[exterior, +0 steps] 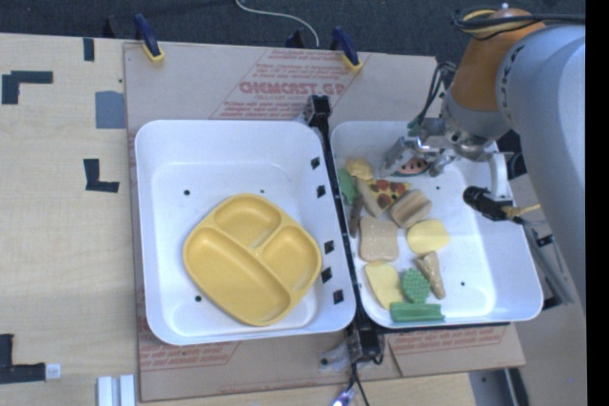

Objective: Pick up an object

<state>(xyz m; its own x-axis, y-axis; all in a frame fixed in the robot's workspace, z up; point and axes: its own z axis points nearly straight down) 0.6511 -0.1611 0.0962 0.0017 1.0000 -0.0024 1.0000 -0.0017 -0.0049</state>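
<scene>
I am a grey robot arm (533, 90) with an orange band, reaching in from the right over a wooden bench (57, 204) that bears two shallow white bins side by side. My jaws (419, 157) hang low over the far part of the right bin (504, 280), just above a small reddish, round item (411, 167) near the far wall; the metal parts there blur together, so I cannot tell whether the jaws are spread or pressed together, or whether they pinch anything. The right bin holds a heap of toy food along its left half: a pale yellow piece (359, 170) at the far end, a pizza slice (383, 193) with red spots, a bread roll (411, 207), a tan slice of toast (378, 241), a round yellow piece (428, 235), a yellow wedge (383, 281), a green bumpy piece (415, 284) and a flat green bar (416, 311) nearest the near wall. The left bin (162, 157) holds a yellow divided plate (251, 258), lying tilted toward its near right corner. Two blue clamps (147, 37) grip the far edge of a cardboard sheet (276, 81) under the bins.
</scene>
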